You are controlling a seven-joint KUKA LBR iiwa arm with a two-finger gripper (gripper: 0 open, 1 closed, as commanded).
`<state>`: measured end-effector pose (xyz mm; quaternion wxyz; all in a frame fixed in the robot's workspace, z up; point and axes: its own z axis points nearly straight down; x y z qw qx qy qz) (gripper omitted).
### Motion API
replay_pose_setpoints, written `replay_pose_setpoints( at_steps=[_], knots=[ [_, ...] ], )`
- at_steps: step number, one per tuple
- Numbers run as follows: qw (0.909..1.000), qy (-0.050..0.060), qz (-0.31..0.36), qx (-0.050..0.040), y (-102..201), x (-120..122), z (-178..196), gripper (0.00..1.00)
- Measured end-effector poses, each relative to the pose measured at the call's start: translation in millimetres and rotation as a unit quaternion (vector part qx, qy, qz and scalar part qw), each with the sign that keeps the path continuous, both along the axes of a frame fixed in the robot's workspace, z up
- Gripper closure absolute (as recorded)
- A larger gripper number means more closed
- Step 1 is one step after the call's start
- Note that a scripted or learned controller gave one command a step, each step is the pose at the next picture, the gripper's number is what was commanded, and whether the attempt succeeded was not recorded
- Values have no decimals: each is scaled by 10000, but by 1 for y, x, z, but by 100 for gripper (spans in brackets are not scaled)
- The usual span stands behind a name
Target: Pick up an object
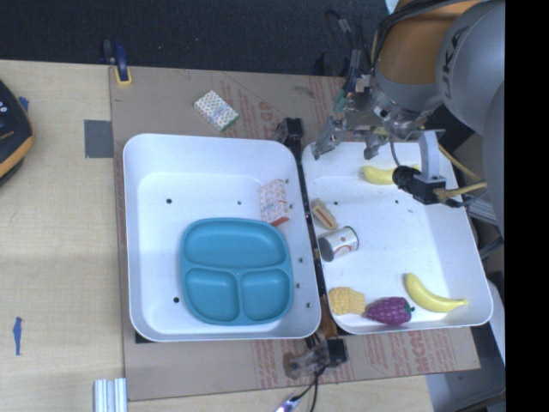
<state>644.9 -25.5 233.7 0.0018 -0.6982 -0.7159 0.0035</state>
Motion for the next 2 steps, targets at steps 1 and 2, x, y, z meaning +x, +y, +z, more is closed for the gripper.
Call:
replay_pose_setpoints(
  at_steps=[1,2],
  knots=[
    [10000,-2,22,-4,0,0,11,100],
    [10000,0,26,-5,0,0,10,0]
  ],
)
